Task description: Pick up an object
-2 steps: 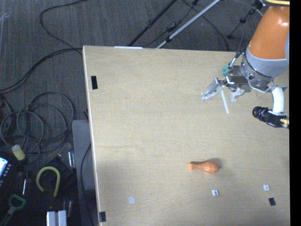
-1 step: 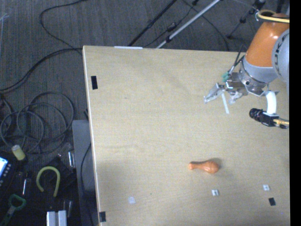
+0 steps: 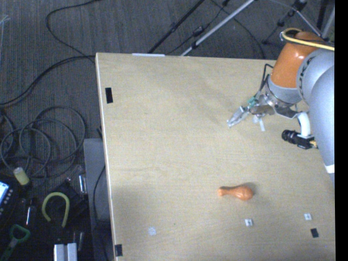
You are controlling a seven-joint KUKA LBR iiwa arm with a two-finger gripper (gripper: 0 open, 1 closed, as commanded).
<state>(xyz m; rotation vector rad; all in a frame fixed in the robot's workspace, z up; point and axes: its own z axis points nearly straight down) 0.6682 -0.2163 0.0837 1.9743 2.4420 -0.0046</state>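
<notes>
We see the gourd (image 3: 237, 192) low on the bench (image 3: 163, 145), long axis pointing nine to three. It lies at six o'clock from our gripper (image 3: 246, 115), well apart; fingers spread, holding nothing.

We see a pale tan wood-grain tabletop (image 3: 179, 145) with small black marks near its left edge and lower right, plus a few tiny white-grey squares low down. On it lies an orange pear-shaped object (image 3: 237, 192), slightly paler at the narrow end. The arm (image 3: 321, 102) is light grey with an orange band; the hand (image 3: 244, 116) is silvery with a touch of green. The floor (image 3: 49, 48) is dark grey carpet with black cables (image 3: 43, 135), and a yellow-green hook-shaped item (image 3: 54, 205) lies at lower left.
</notes>
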